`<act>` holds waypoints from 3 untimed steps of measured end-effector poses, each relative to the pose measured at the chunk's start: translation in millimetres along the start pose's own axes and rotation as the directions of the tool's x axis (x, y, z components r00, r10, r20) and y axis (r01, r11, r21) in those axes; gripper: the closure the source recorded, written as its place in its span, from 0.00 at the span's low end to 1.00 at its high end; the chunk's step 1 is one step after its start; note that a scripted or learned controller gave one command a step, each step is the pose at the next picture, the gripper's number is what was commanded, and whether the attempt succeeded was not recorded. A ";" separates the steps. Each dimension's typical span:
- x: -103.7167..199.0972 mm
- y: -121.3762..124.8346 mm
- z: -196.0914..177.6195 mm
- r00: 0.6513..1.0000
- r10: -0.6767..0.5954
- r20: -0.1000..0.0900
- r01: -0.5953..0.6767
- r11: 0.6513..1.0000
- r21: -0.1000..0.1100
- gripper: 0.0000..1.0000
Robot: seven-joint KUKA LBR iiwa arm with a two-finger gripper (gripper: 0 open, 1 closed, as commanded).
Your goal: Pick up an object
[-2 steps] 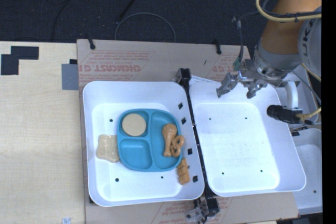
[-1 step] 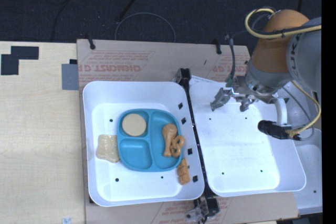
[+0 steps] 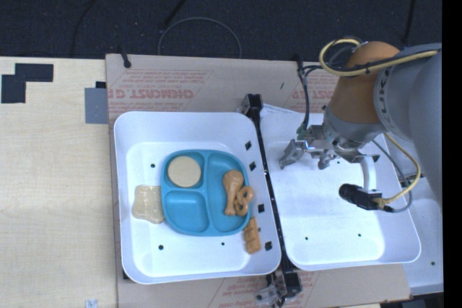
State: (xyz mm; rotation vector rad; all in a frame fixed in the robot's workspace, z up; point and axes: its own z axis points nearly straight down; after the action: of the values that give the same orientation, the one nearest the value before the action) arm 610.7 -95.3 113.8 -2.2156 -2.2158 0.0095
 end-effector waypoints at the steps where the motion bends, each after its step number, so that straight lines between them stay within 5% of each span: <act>1: 1.6 -0.6 28.3 1.000 0.001 0.000 -0.001 1.000 -0.004 0.00; 2: 0.4 -0.6 16.8 1.000 0.005 0.000 -0.005 1.000 -0.004 1.00; 3: 4.0 0.9 -45.7 1.000 0.000 0.001 0.000 1.000 -0.013 1.00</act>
State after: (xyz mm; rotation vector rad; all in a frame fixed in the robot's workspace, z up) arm 612.0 -91.4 159.5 -2.2223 -2.2234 -0.0031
